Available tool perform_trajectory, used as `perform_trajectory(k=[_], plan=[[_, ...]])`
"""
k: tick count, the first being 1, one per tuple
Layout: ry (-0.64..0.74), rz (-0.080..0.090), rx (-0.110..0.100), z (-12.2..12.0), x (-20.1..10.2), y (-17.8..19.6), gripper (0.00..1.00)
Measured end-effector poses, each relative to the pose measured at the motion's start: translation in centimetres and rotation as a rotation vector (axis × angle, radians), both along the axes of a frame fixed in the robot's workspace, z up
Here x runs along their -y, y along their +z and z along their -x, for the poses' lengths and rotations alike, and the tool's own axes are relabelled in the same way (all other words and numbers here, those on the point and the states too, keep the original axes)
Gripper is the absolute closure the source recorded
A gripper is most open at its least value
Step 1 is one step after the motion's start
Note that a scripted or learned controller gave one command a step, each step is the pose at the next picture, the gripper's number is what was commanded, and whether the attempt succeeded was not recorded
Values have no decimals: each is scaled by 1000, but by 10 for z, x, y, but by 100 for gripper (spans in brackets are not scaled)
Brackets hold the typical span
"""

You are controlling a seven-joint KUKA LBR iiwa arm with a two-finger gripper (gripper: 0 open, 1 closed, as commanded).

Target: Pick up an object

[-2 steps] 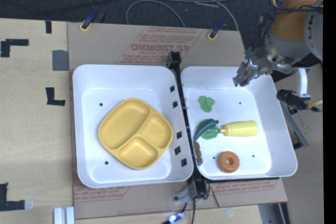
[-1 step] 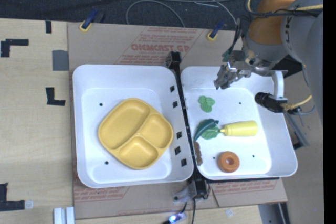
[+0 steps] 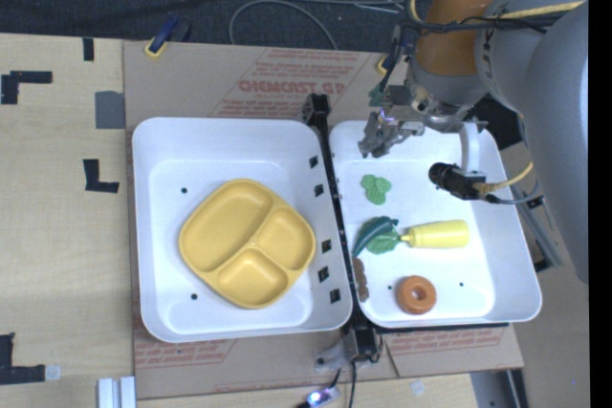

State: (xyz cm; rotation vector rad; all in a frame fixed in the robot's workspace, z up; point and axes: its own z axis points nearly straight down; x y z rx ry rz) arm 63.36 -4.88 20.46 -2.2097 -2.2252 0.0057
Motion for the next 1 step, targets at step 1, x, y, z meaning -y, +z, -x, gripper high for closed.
perform_trajectory(k=[1], plan=[[-1,1,-1,7,-45,7,100]])
